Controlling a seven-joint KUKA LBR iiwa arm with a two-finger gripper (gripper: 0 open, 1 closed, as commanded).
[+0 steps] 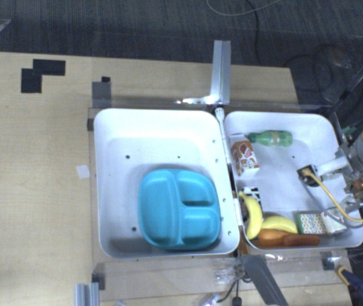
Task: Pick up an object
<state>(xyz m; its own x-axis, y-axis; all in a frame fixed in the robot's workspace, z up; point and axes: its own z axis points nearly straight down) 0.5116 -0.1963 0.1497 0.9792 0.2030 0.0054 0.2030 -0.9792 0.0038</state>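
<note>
The right bin (277, 121) holds several objects. A green bottle (270, 138) lies on its side near the back wall. A small brown and white carton (245, 157) rests by the left wall. A yellow banana (265, 220) curves along the front left corner, with an orange-red carrot-like piece (288, 238) in front of it. A small green-patterned box (311, 223) lies by the front wall. My gripper (358, 190) hangs over the bin's right rim, to the right of the box, with nothing seen in it.
The left bin (117, 139) carries a blue divided plate (180, 209) toward its front right. A small black and white item (251, 192) sits by the divider above the banana. The middle of the right bin floor is bare white.
</note>
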